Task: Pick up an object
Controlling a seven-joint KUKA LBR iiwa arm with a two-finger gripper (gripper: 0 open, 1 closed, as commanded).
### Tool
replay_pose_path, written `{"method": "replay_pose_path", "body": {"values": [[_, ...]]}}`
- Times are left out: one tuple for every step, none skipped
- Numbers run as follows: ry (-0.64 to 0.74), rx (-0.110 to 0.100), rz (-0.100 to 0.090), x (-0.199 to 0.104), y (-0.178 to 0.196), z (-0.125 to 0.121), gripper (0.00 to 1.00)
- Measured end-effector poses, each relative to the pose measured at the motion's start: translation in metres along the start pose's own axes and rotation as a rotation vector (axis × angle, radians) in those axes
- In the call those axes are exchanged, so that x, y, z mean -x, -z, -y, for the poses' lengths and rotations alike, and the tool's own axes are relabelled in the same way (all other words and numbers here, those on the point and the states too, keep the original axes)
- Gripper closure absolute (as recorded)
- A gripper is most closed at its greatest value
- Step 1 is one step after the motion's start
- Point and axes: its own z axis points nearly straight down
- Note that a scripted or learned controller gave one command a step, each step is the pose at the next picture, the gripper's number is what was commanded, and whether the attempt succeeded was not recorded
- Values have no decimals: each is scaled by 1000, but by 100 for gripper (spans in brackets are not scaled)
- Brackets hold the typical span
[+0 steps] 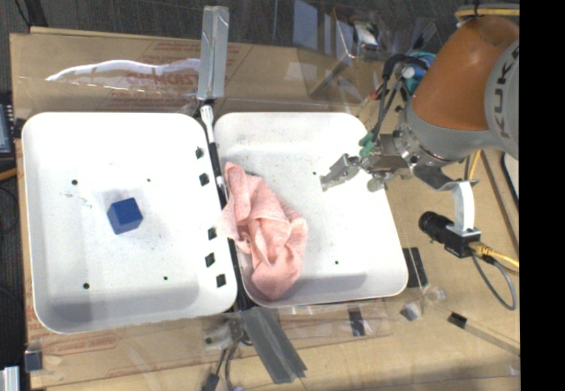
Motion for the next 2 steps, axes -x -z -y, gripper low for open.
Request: {"method": "replay_pose_path", "body": {"values": [[-1, -2, 0, -31, -90, -19, 0], [112, 3, 0, -17, -173, -29, 0]]}}
